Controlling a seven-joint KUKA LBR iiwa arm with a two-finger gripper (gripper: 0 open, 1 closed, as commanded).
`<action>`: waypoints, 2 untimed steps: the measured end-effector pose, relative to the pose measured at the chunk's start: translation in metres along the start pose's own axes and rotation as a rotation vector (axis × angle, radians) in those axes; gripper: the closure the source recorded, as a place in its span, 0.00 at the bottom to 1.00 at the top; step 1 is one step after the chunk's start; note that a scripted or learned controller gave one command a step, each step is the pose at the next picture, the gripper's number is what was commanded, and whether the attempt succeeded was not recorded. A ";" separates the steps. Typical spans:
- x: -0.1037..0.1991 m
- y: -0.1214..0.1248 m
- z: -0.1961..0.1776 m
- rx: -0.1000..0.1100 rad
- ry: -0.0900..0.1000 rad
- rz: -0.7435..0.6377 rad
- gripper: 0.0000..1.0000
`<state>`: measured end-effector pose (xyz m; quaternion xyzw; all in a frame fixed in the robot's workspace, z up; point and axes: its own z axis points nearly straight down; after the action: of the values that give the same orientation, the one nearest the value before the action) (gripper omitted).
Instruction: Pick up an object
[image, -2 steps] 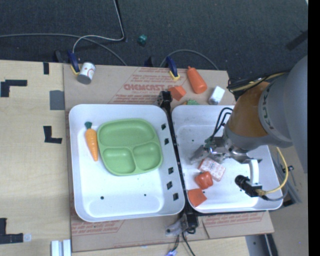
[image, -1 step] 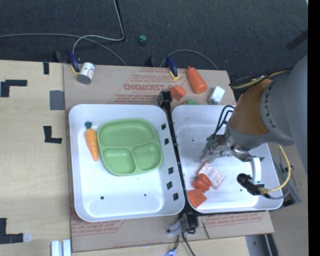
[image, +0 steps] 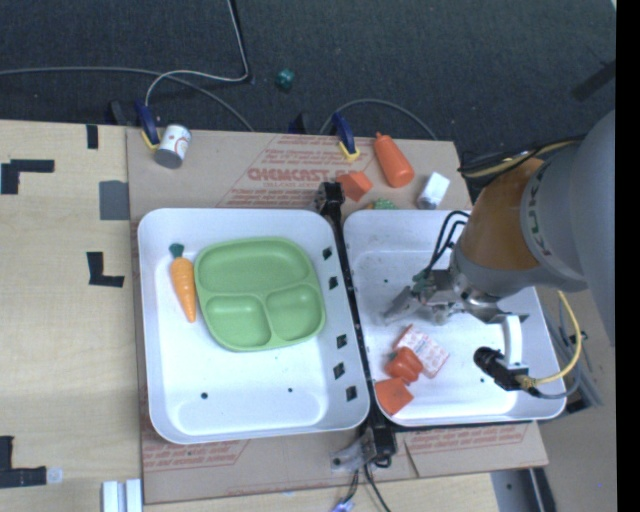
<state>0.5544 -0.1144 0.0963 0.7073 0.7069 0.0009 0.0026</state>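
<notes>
In the right bin (image: 520, 400), the claw (image: 405, 305) hangs with its fingers spread and empty, just above a small red-and-white packet (image: 420, 352).

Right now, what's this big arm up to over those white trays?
The robot arm reaches into the right bin, its gripper hanging just above a small red and white packet and some orange pieces. Nothing is between its fingers, so no object is picked up yet. The left bin holds a green divided plate with a toy carrot beside it.
</notes>
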 end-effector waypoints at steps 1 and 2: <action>0.015 -0.057 0.009 -0.002 0.000 -0.001 0.00; 0.014 -0.057 0.000 -0.002 -0.001 0.000 1.00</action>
<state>0.4973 -0.1000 0.0961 0.7071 0.7071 0.0015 0.0036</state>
